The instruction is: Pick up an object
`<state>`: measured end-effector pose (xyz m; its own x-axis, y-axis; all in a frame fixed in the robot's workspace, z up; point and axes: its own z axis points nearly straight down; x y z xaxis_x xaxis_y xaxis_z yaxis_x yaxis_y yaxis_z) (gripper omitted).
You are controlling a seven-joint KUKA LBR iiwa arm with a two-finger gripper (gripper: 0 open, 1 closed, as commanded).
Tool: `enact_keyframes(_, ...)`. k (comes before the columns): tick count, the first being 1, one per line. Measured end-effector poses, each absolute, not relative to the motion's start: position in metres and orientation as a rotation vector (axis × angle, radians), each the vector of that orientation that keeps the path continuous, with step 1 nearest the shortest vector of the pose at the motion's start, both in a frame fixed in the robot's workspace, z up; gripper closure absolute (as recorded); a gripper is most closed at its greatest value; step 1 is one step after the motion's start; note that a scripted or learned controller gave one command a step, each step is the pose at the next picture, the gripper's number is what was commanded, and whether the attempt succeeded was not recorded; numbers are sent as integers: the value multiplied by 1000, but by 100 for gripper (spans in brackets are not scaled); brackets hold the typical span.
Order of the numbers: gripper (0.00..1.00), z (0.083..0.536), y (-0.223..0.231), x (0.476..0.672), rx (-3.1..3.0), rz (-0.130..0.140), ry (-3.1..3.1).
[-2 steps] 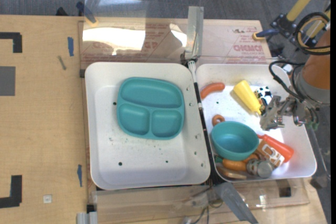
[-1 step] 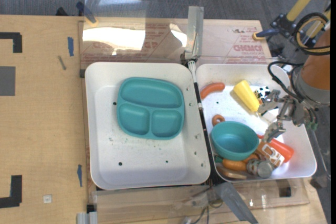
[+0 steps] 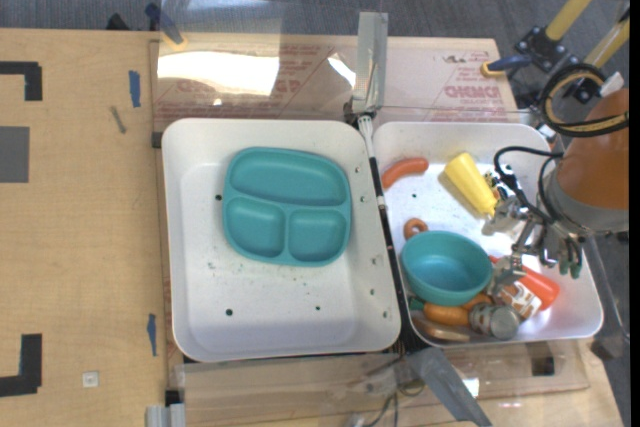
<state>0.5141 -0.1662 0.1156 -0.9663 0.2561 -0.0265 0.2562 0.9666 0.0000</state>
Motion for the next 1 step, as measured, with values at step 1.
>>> enact_keyframes(1,0,106,-153,499,474,-2,3059)
